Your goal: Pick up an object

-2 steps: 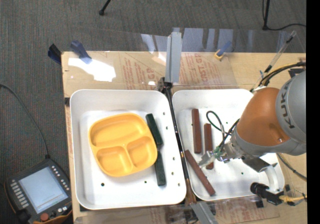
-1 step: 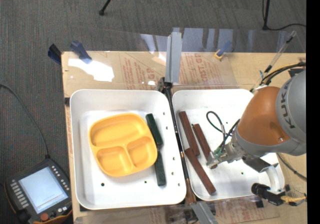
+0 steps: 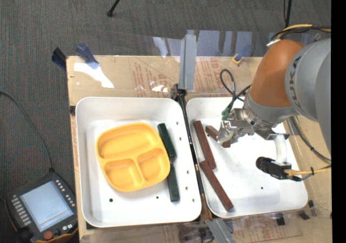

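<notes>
Currently the grey-and-orange arm (image 3: 286, 79) is reaching in from the right and hanging its gripper (image 3: 231, 133) low over the right bin (image 3: 254, 204), near that bin's upper middle. A short brown piece (image 3: 212, 132) is lying on the white floor right at the gripper's tip, poking out toward the left. It is looking like the likeliest thing to pick up.

Two long brown strips are lying end to end along the bin's left side. The upper strip (image 3: 204, 144) is just beside the short piece, and the lower strip (image 3: 217, 188) is slanting toward the front edge. In the left bin (image 3: 86, 128), well apart, a yellow divided plate (image 3: 132, 155) is sitting with a dark green stick (image 3: 168, 161) along its right side.

To do this step well, the gripper is probably needing to centre over the short piece and straddle its narrow width. Closing should wait until the gripper is fully down. Lifting straight up should then avoid dragging the neighbouring upper strip along.

The gripper's own body is covering the near end of the short piece. That is making it impossible to tell whether the gripper is open or closed, or whether it is touching the piece at all. The arm's bulk is hiding the right bin's far right corner. The short piece's true length and shape are hard to make out against the shadow.
</notes>
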`<state>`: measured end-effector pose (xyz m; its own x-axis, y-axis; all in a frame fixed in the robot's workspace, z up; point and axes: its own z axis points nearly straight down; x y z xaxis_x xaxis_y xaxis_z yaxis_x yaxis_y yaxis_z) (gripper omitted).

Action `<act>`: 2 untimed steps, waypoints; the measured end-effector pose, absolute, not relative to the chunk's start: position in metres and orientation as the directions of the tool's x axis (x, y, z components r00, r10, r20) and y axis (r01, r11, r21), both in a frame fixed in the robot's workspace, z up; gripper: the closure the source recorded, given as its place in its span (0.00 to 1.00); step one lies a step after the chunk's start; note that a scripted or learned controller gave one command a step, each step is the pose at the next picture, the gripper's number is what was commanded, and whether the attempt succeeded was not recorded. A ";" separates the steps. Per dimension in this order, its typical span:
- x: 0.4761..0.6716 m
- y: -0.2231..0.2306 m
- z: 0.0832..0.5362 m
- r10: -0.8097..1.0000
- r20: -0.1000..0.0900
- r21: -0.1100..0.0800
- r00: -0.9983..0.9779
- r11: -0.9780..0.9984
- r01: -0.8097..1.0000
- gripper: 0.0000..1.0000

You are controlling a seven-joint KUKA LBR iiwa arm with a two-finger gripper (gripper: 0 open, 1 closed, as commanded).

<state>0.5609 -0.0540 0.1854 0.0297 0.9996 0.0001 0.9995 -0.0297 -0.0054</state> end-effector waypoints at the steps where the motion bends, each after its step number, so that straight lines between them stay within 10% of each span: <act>1: 0.644 -0.058 0.231 0.996 0.000 -0.003 -0.089 0.089 0.996 1.00; 2: 0.644 -0.058 0.231 0.996 0.000 -0.003 -0.090 0.090 0.996 0.00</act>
<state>0.6442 -0.0579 0.2308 -0.0896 0.9960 -0.0002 0.9960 0.0896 -0.0028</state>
